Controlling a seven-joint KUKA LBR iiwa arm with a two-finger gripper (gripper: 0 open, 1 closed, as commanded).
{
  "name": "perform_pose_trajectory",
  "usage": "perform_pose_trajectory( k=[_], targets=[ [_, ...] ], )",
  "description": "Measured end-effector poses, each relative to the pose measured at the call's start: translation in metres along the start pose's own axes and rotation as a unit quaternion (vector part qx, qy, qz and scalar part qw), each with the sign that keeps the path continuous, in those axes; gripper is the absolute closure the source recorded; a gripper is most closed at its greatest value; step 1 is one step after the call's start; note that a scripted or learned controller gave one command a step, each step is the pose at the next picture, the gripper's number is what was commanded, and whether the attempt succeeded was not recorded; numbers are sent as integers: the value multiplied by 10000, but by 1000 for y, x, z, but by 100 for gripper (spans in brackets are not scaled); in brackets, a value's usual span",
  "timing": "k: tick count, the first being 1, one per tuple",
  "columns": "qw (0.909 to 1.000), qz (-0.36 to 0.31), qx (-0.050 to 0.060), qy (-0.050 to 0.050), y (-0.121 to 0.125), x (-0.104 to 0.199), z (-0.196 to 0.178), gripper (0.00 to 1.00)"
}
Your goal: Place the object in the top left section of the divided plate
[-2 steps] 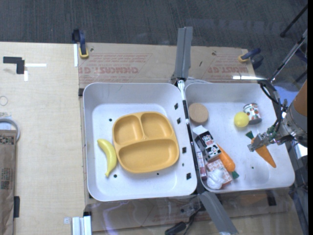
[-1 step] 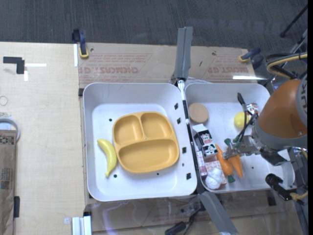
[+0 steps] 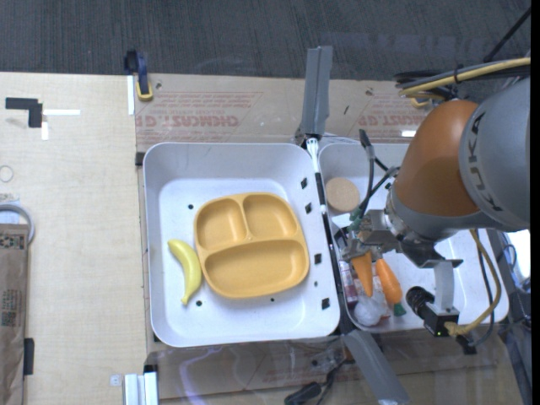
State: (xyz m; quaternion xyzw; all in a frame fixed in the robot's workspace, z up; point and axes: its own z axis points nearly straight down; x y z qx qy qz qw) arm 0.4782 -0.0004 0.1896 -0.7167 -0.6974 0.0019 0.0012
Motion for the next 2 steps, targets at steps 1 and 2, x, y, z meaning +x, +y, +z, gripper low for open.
perform_pose_trajectory(
  k=[1, 2],
  targets=[
    [9923, 1237, 10, -13, -2, 76, -15, 100],
    [9923, 1238, -54, 25, -1, 127, 86, 100]
  ],
)
